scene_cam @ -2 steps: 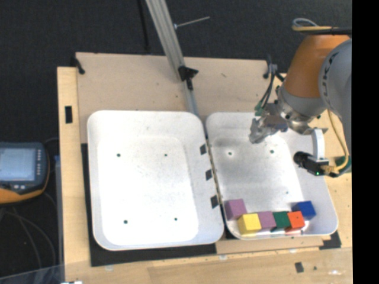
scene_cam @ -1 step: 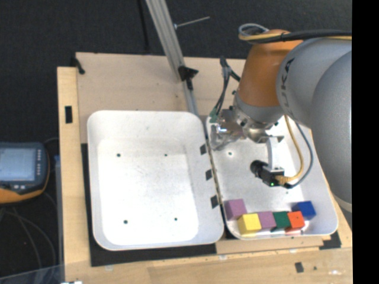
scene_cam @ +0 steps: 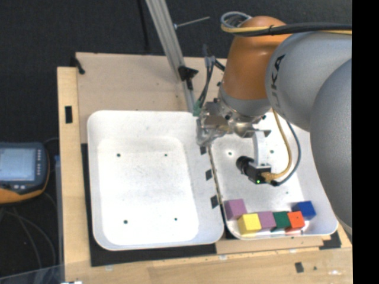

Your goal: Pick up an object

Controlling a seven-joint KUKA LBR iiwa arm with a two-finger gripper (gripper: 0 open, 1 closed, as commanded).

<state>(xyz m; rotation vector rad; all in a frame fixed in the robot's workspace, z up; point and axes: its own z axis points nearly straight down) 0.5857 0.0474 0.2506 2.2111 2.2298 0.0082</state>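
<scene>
Several smooth-faced cubes (scene_cam: 249, 223) cluster in the shallow white bin (scene_cam: 269, 197).

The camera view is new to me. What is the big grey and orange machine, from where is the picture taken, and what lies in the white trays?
The machine is a robot arm that reaches in from the right. Its pincer hangs over the border between the left bin and the right bin. The one camera is fixed above the bench and looks down at a slant. At the near end of the right bin lie six small blocks: a purple block, a yellow block, a paler purple block, a green block, an orange block and a blue block. All lie apart from the pincer, so nothing seems held.
</scene>
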